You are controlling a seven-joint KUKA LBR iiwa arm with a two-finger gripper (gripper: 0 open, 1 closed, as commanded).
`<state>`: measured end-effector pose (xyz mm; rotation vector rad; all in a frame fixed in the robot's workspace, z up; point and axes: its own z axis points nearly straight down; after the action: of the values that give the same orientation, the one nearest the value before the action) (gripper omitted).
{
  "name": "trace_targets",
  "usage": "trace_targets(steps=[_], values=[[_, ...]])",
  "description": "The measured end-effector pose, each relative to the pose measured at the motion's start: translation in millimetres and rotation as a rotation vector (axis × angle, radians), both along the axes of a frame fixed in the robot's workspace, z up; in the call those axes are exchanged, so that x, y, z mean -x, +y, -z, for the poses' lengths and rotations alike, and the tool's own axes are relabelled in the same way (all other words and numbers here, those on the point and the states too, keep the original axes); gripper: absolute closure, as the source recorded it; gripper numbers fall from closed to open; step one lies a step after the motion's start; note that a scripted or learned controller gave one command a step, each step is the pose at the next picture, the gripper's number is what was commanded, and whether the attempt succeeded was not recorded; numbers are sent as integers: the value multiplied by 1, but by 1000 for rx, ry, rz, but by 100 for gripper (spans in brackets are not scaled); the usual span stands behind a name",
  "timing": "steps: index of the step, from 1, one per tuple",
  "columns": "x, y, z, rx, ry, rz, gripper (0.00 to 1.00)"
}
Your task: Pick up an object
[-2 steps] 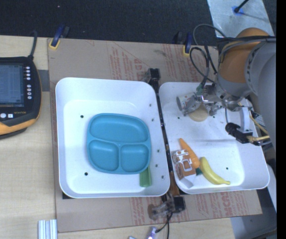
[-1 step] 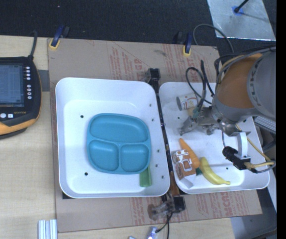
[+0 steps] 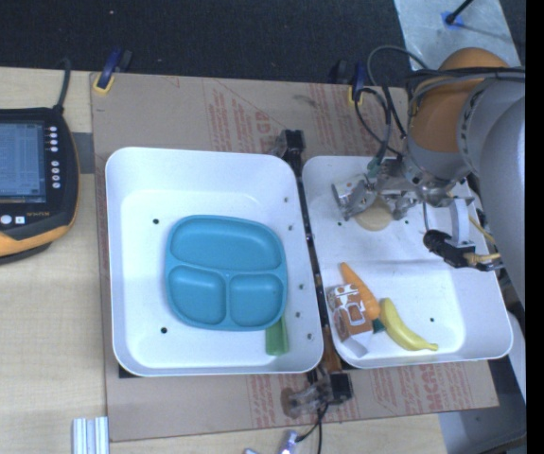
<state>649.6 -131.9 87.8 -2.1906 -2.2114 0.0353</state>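
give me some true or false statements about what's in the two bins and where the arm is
1. The blue divided plate lies in the left bin. True.
2. The banana lies in the left bin. False: it lies in the right bin, near its front edge.
3. The end effector hangs over the right bin's far part, close to a small beige object. True.
4. The carrot sits on the blue divided plate. False: it lies in the right bin, beside the banana.
5. A green object lies by the plate's front right corner. True.
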Motion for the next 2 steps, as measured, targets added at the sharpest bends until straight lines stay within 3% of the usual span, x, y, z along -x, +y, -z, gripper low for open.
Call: trace_targets(steps=[1, 2], values=[[106, -61, -4, 6, -32, 6, 0], [36, 30, -28, 4, -34, 3, 0]])
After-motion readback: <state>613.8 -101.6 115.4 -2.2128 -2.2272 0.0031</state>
